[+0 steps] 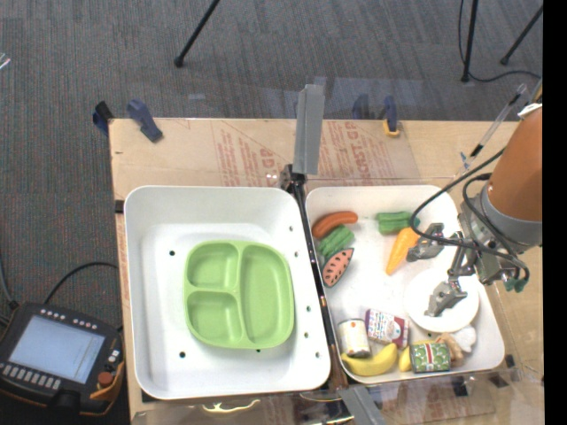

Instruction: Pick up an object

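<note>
In the right bin (493,237), the gripper (436,273) is positioned above a white plate (454,319), its fingers apparently spread and empty. The carrot (400,250) is located just left.

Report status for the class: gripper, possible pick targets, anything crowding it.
Gripper low over round white plate, right bin. Nothing seen between fingers. Orange toy carrot nearest, untouched. Yellow toy banana and small cartons crowd the near edge.
</note>
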`<action>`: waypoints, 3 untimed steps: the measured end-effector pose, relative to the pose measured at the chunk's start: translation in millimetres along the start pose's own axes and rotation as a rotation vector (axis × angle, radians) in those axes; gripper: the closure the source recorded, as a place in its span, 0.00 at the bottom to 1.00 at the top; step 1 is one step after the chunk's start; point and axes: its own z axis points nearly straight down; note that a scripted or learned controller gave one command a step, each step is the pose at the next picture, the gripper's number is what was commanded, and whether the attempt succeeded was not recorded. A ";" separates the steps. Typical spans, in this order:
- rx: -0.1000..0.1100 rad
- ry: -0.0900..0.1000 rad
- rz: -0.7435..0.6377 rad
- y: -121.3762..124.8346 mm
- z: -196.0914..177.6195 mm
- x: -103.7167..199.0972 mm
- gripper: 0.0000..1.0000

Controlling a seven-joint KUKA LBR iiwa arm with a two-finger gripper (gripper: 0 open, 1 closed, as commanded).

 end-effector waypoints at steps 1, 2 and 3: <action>-0.003 -0.006 0.109 -31.4 145.8 -26.5 0.00; 0.000 -0.014 0.001 -57.1 143.5 -89.2 0.00; 0.002 -0.012 0.091 -13.6 141.7 -35.7 0.00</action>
